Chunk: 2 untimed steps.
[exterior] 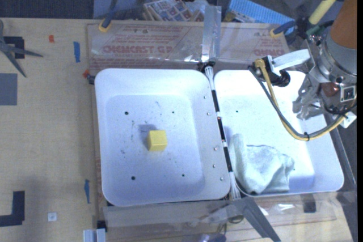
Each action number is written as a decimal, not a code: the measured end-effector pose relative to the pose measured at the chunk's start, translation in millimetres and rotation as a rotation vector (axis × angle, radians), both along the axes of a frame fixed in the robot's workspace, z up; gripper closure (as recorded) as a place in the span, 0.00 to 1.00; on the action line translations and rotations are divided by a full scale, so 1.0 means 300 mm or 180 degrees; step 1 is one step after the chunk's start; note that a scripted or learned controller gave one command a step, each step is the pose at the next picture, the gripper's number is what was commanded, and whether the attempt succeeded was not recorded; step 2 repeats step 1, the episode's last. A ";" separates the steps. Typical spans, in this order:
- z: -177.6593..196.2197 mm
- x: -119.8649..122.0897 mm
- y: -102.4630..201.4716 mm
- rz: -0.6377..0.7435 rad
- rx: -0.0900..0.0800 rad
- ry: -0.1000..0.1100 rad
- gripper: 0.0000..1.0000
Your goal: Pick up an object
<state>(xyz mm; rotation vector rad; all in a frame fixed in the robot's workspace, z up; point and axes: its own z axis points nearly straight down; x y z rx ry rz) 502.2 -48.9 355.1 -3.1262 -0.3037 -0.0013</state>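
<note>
While the arm (340, 37) hangs over the far right edge of the right bin (255, 99), I'm sizing up my options. My gripper (306, 103) sits up high, above the bin's right side, and it's carrying nothing. Whether the fingers are spread or pinched together I honestly can't tell from this slanted angle; the metal down there blurs into the yellow cable (281, 113) looping beneath it.

Two candidates. A small yellow block (157, 140) lies near the middle of the left bin (113, 88), well apart from every wall, sitting flat with one corner turned a little toward me. A crumpled white cloth (260, 168) is bunched in the near left corner of the right bin, touching the divider side.

I reckon the block is the cleaner pick: rigid, with open floor all round it. To do it well, I want to travel left across the divider while high, stop square above the block, and turn the wrist so the fingers close on two flat opposite faces instead of the corners. Then straight down, no sideways drift, or I'll nudge it away.

The cloth is nearer, but it's soft and hugging the wall, so a grab there could snag only a fold or scrape the rim. I'm watching that cable too; it mustn't drag.
</note>
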 end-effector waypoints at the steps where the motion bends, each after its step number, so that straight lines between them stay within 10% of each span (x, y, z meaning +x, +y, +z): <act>1: 0.032 0.002 -0.004 -0.0010 -0.0001 -0.0002 1.00; 2: 0.032 0.002 -0.004 -0.0010 -0.0001 -0.0002 1.00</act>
